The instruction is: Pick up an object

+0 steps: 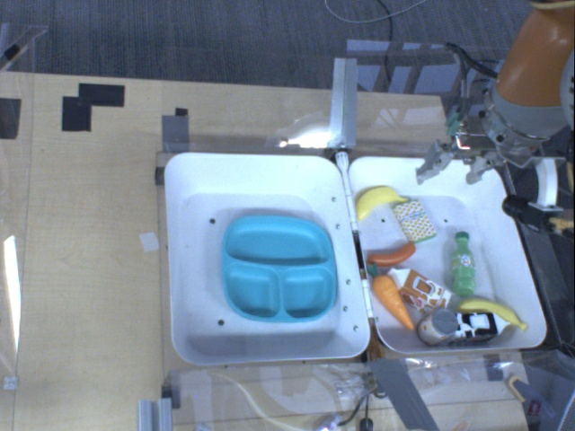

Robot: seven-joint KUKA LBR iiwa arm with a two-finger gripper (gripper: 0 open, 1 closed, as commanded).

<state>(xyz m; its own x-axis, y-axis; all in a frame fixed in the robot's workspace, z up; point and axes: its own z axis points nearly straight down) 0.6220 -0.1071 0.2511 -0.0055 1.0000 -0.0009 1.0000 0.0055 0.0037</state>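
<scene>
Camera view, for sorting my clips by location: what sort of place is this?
Probably a robotics lab bench for grasping trials. Two white bins sit on a pale bench, one holding a blue divided tray, the other toy food such as a banana, with the gripper above.

Left white bin (184,241) holding a blue divided tray (278,268), three compartments, lying flat near the middle. Right white bin (517,241) set just beside it, a metal post (345,97) standing at the far end of the seam between them. Pale wooden table (81,268) under both, black marks (90,104) at the far left. Thin cable (359,3) looping on the grey floor (180,25) beyond.
</scene>
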